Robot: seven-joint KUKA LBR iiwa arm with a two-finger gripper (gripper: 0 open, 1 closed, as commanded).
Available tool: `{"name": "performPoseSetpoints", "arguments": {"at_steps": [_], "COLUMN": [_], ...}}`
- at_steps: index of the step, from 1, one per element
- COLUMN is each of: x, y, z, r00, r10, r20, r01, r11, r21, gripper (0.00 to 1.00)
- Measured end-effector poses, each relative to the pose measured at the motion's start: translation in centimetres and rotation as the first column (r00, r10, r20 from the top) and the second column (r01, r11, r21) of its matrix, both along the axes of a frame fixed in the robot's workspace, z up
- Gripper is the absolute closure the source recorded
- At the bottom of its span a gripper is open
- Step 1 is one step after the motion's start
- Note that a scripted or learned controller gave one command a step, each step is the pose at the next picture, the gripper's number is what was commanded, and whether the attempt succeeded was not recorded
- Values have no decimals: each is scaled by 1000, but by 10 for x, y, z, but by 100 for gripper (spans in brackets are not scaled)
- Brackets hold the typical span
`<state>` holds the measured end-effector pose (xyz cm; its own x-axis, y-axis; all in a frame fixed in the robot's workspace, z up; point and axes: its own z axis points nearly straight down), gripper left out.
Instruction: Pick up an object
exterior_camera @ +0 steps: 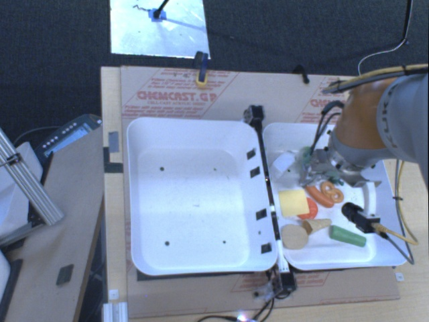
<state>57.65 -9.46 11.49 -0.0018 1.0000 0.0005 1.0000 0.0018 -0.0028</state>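
The arm (375,123) is reaching into the right bin (383,257) with its claw (314,170) hanging low over the bin floor; I cannot tell its state. Just beside it, a yellow block (293,202), an orange pretzel (326,192), a green block (347,235) and a tan disc (293,236) are lying loose, while the left bin (144,200) is sitting beside on the surface (174,92)

Bench lit evenly and brightly from overhead. Glare blown out on left bin (191,200) floor and metal sheet (159,19). Shadows soft. Focus slightly soft throughout; surrounding floor rendered dark.
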Motion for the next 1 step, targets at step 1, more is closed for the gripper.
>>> {"name": "performPoseSetpoints", "arguments": {"at_steps": [1], "x": [-74], "y": [5], "z": [-28], "r00": [1000], "r10": [-3], "r20": [18], "r01": [3], "r11": [1000], "r21": [-3], "gripper": [100]}}
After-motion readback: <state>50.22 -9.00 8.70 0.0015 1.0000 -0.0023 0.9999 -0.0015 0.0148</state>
